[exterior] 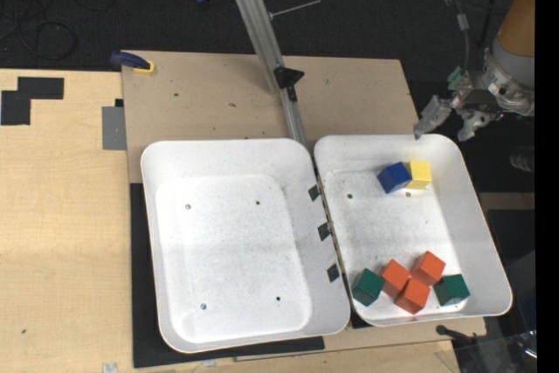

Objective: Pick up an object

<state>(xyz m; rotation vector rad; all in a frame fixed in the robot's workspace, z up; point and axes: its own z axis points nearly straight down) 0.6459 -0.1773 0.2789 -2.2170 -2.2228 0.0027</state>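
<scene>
Gripper [447, 120] spread, holding nothing, above my right bin's [489, 249] far rim; blue block [394, 176] lies nearest, down-left.

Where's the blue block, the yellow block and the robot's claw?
blue block [394, 177], camera view, on its top face.
yellow block [420, 173], camera view, on its top face.
gripper [447, 123], camera view, midway between its fingertips.

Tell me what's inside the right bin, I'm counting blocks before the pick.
Right bin holds a blue block touching a yellow block, plus three orange blocks and two green blocks clustered near its front edge. Anything beneath that cluster is hidden.
</scene>
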